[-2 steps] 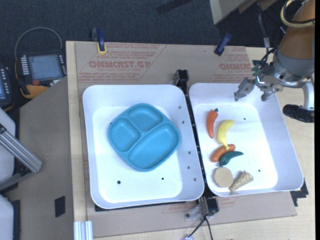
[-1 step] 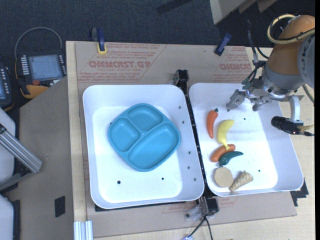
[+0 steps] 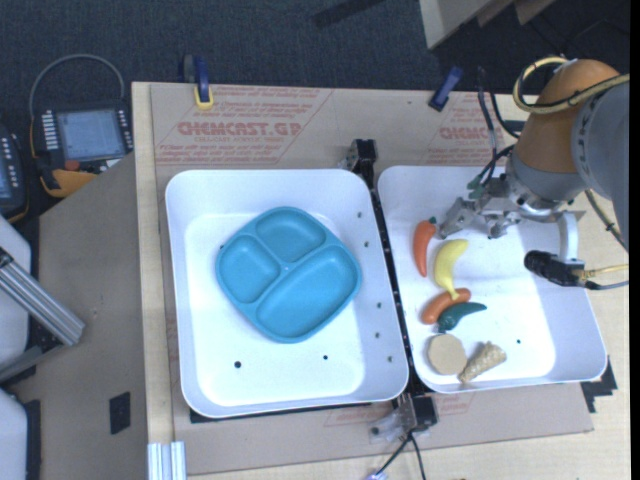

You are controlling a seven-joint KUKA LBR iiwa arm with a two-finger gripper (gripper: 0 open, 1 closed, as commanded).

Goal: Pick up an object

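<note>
Several small toy foods lie in the right bin [image 3: 570,318]. An orange chili [image 3: 424,246] and a yellow banana [image 3: 450,261] sit near its left wall. Below them are an orange piece [image 3: 440,305] and a teal pepper [image 3: 463,314], touching each other. A round tan biscuit [image 3: 447,354] and a beige cone [image 3: 483,360] rest at the front. My gripper [image 3: 478,220] hangs over the back of this bin, just up and right of the banana. It is open with nothing between its fingers.
The left bin [image 3: 200,368] holds a blue divided plate [image 3: 288,273]. A black ridge [image 3: 385,268] separates the two bins. The arm's grey wrist and orange band [image 3: 560,108] lean in over the right bin's back corner, and a black cable plug [image 3: 548,265] hangs beside it.
</note>
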